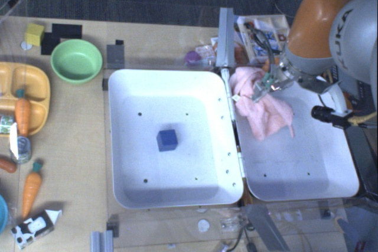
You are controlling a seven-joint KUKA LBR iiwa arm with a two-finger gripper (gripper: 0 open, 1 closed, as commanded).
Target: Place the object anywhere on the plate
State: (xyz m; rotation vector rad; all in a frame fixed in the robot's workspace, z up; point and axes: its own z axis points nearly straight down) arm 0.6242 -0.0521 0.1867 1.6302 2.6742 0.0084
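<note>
A pink cloth (266,110) lies crumpled in the right bin (307,174), against its left wall and far corner. My gripper (263,85) is down on the cloth's upper part, reaching in from the right, and its tips are sunk into the folds. A small blue cube (168,140) sits alone near the middle of the left bin (136,186). A yellow divided plate (32,77) rests on the bench at the far left, with a toy carrot (22,116) lying on it.
A green bowl (77,60) stands beyond the left bin's far left corner. Another toy carrot (31,186) and small toys lie along the bench's left edge. Clutter (260,35) is piled behind the right bin. A metal divider (225,38) rises between the bins.
</note>
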